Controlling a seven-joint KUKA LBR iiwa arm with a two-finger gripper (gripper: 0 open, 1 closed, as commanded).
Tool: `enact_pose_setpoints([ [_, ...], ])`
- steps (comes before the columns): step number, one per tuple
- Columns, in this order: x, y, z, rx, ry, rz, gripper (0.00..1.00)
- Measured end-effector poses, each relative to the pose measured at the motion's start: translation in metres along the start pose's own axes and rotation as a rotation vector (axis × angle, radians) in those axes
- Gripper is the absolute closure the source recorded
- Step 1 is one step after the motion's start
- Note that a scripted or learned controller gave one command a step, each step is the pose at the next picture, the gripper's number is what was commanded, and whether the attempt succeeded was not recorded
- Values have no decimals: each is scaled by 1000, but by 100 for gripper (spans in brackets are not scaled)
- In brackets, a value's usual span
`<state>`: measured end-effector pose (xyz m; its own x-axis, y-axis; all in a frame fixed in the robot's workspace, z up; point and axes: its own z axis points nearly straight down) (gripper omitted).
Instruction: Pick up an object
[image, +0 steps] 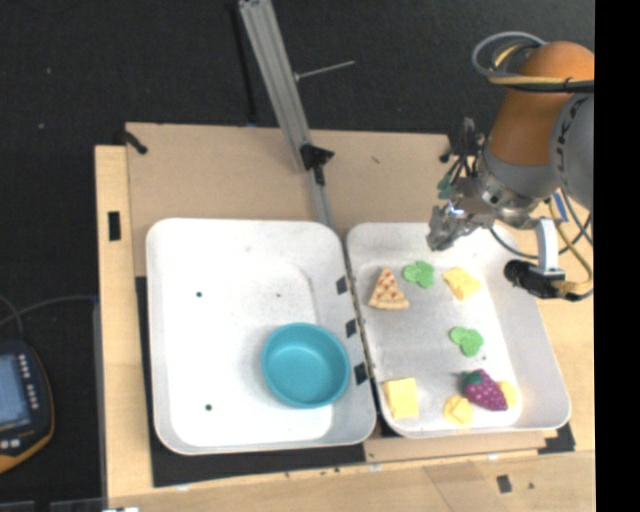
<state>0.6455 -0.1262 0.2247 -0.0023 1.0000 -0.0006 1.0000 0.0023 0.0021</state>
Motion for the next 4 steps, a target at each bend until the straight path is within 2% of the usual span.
enact_pose_setpoints([
  [2, 93, -21, -21, 1, 2, -5, 100],
  [4, 195, -61, -10, 2, 2, -5, 100],
])
